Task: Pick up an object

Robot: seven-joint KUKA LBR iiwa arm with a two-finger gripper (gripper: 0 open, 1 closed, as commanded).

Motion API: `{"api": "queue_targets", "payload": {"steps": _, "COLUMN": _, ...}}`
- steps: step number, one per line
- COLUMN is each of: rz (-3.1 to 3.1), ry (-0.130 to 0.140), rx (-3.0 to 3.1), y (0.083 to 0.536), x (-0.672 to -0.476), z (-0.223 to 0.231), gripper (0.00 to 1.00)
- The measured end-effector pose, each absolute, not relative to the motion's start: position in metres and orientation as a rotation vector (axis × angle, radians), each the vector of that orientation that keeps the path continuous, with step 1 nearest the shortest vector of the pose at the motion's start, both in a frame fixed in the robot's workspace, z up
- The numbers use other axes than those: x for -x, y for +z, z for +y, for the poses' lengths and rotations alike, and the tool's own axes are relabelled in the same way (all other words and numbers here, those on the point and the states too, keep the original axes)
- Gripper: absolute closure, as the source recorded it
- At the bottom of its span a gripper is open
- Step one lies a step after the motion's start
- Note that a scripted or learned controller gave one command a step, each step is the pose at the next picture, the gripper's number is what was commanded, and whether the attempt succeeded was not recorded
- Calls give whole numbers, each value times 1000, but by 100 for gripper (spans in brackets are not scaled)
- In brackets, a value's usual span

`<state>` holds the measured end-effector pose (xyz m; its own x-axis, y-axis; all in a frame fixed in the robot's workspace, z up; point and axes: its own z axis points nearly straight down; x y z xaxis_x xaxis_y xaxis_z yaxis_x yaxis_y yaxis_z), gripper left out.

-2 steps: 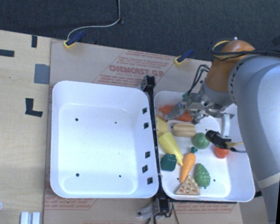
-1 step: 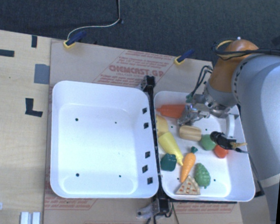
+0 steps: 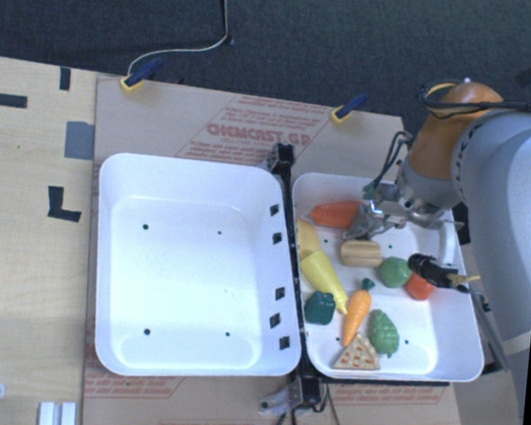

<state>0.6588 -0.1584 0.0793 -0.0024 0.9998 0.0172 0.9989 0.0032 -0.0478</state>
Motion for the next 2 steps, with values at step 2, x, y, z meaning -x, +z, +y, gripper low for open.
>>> {"api": "queue_targets", "payload": {"steps": 2, "rz": -2193, "ry": 35, "rx": 2187, "y": 80, "x": -660, "z": -164, "gripper": 100}}
